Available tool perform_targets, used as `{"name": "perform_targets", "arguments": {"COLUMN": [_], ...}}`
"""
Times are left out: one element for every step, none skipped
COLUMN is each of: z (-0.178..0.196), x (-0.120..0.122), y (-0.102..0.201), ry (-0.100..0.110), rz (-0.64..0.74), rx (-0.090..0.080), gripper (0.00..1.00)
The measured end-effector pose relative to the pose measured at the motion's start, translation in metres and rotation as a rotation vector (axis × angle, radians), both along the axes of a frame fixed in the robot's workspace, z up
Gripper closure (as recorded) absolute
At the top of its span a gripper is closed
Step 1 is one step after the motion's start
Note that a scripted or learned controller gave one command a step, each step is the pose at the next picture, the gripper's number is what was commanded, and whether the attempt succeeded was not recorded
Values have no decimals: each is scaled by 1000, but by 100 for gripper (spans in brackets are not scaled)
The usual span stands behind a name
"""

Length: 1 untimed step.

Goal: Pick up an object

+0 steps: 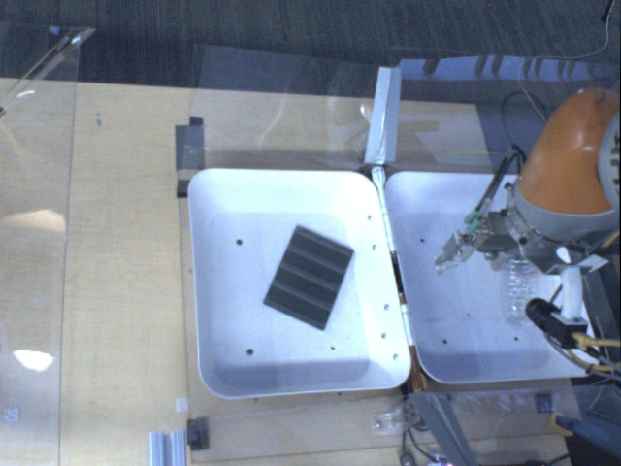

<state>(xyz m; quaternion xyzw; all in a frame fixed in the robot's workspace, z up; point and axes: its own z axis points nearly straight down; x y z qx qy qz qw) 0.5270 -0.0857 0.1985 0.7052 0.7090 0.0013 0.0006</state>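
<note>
A dark grey ridged rectangular block (pixel 309 277) lies flat and turned at an angle in the middle of the left bin (pixel 223 357). The arm reaches in from the right over the right bin (pixel 437 348), and my gripper (pixel 453 253) hangs above that bin's upper middle, pointing left. Nothing shows between its tips. A small see-through item (pixel 518 285) lies on the right bin's floor just below the wrist, well right of the gripper tips. The block sits far left of the gripper, across the wall between the bins.
A raised divider (pixel 393 270) separates the two bins. A grey metal post (pixel 383 115) stands behind the bins at the divider. Black and yellow cables (pixel 558 326) hang by the arm at the right bin's right side. Wooden benchtop (pixel 97 260) stretches to the left.
</note>
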Motion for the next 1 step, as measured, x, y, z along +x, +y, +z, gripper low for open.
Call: {"name": "perform_targets", "arguments": {"z": [42], "x": [16], "y": [-43], "ry": [-3], "rz": [-1], "rx": [-2], "gripper": [0]}}
